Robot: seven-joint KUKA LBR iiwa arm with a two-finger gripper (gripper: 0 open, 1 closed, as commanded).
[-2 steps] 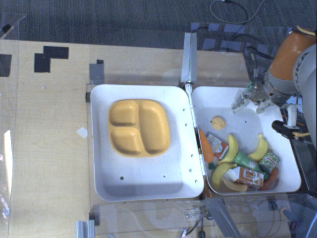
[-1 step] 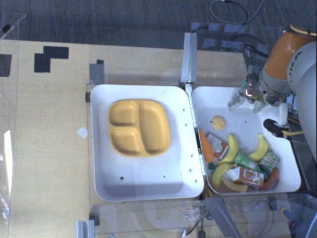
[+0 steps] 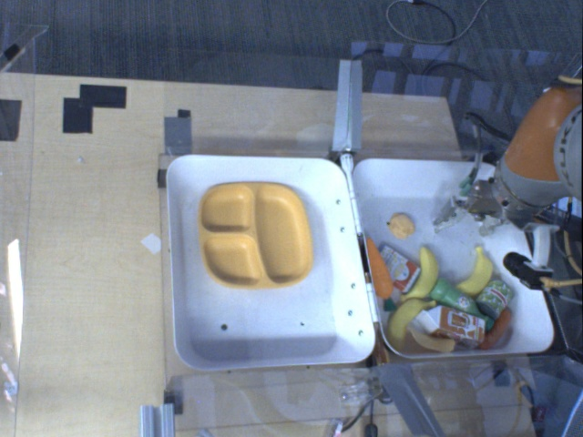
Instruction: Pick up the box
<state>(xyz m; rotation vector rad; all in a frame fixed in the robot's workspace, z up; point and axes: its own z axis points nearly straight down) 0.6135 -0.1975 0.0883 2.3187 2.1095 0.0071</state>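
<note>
No text, brand or number can be read. Printed labels are seen on the orange box (image 3: 455,324), the small white carton (image 3: 397,264) and the green can (image 3: 496,294) in the right bin (image 3: 428,185), but the print is too small and blurred to be made out.
</note>
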